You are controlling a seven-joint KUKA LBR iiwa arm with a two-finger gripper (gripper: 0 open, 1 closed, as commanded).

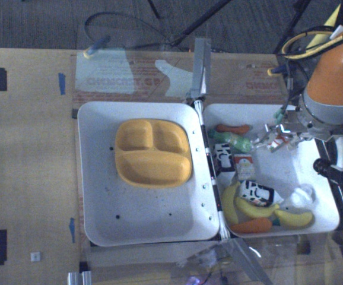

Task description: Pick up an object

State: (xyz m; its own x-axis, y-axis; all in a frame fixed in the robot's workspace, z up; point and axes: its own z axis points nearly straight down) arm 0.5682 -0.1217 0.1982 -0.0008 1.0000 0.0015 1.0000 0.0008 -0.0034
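My gripper (276, 139) hangs over the upper middle of the right bin (320, 177), below the arm's orange band. It is just right of a green toy (238, 141) and a red sausage (233, 127). Lower in the bin lie a small carton (243, 166), a black-and-white box (222, 156), a cow-patterned piece (257, 192), two bananas (241, 205) (294, 218), a carrot (253, 225) and a white lump (302, 196). Nothing can be seen held in the gripper.
The left bin (94, 177) holds a yellow divided plate (153, 152). A grey divider rail (206, 159) runs between the bins. Cables and a stand sit behind the bench at the upper right.
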